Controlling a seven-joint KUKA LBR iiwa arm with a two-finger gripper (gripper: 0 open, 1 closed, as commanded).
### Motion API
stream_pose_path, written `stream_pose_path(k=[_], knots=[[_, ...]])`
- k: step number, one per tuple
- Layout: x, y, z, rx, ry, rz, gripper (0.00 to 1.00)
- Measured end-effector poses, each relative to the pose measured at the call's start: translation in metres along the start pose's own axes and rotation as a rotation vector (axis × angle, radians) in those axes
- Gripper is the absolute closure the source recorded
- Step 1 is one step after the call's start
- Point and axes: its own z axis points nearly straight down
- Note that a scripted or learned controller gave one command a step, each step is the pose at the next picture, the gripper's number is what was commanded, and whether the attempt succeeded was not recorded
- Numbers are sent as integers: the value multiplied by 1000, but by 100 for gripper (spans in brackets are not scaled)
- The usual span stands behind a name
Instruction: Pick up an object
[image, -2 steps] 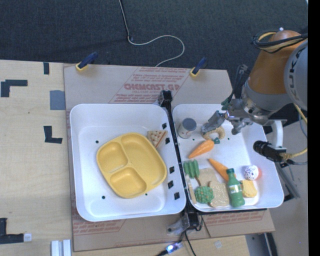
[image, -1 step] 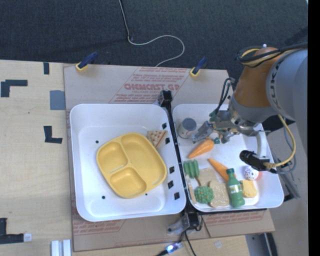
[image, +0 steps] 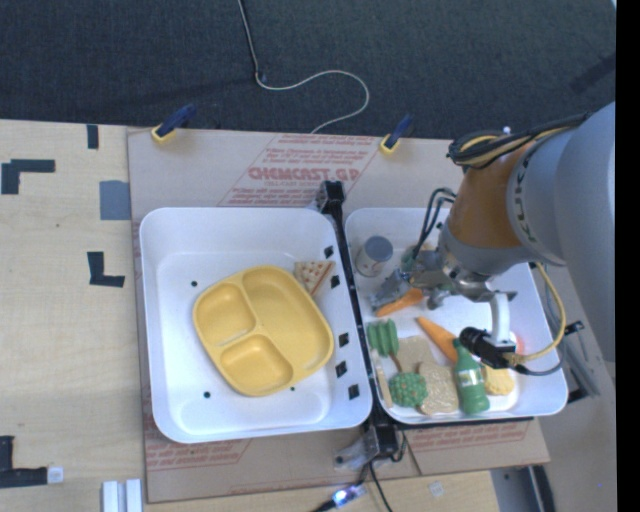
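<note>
My gripper (image: 420, 282) is low in the right bin (image: 540, 400), at its upper middle, under the orange-banded wrist. Just below and left of it lies an orange carrot piece (image: 402, 300), touching or nearly touching the gripper; I cannot tell which. A grey can (image: 375, 254) stands to the gripper's upper left. Further down the bin lie a second carrot (image: 436, 336), a green pepper-like piece (image: 383, 337), a broccoli floret (image: 407, 388), a bread slice (image: 436, 390), a green bottle (image: 470, 382) and a yellow piece (image: 499, 381).
The left bin (image: 170, 260) holds a yellow divided tray (image: 262, 328) and a waffle-patterned wedge (image: 313, 272) near the black divider (image: 345, 300). A cable (image: 545, 350) loops off the arm over the right bin's right side.
</note>
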Motion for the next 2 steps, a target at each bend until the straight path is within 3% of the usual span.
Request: stream_pose_path(k=[1,2], knots=[[1,0,21,-5,-1,-1,0],[1,0,10,-6,-2,0,100]])
